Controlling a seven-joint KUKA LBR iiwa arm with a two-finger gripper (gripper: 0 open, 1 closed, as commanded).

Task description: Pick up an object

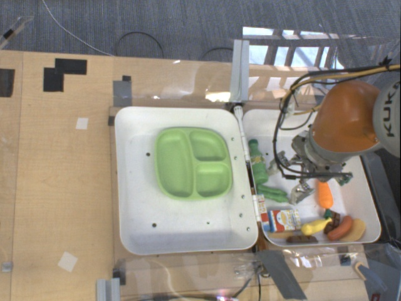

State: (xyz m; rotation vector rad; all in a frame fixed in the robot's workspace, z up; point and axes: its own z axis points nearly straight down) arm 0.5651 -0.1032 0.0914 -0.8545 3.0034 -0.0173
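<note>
Carrot (325,195) sits just beside my hand (302,190) in the right bin (369,199); can't tell if I'm open or closed; next I need to line up over it.

Partial letter K on arm (390,115), carton (280,219) print unreadable

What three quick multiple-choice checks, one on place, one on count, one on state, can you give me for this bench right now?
1. Where does the green plate lie?
A. left bin
B. right bin
C. bare bench

2. How many compartments does the plate have?
A. two
B. three
C. five

3. How does the carrot sit?
A. standing on the plate
B. lying on the floor of the right bin
C. hanging over a bin's rim

Answers: 1 A, it sits mid-floor in the left bin. 2 B, one long section and two smaller ones. 3 B, it lies beside the gripper.
</note>
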